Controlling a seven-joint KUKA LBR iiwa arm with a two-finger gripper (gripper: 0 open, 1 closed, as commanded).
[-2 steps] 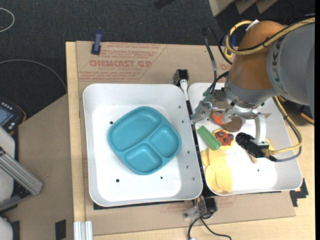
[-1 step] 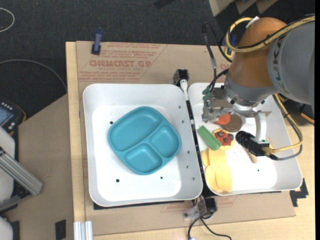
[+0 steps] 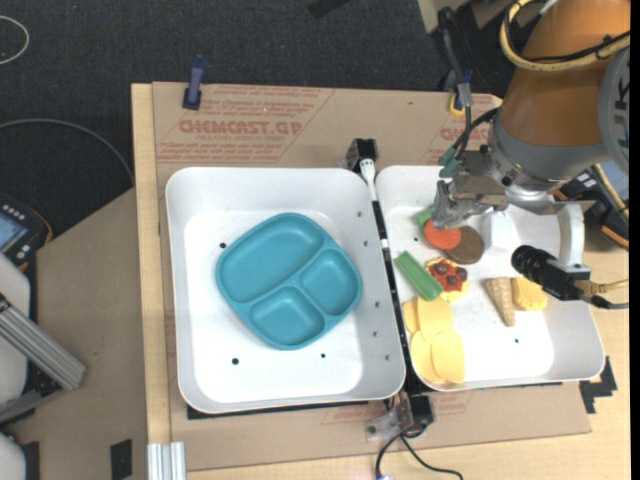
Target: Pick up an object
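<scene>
My gripper (image 3: 448,214) hangs low over the back left part of the right bin (image 3: 560,363). Just beneath its tip lies an orange-red round piece (image 3: 438,237), touching a brown disc (image 3: 467,247). Whether the gripper touches the orange-red piece is hidden. In front of these lie a green stick (image 3: 416,275), a small dark piece with red and yellow spots (image 3: 447,275), several pale yellow slices (image 3: 438,343), a tan cone (image 3: 501,299) and a yellow lump (image 3: 529,295).
The left bin (image 3: 195,268) holds a blue divided plate (image 3: 288,280). A black-edged divider (image 3: 383,258) runs between the two bins. Both bins rest on a brown cardboard sheet (image 3: 240,123) with clamps at its back edge.
</scene>
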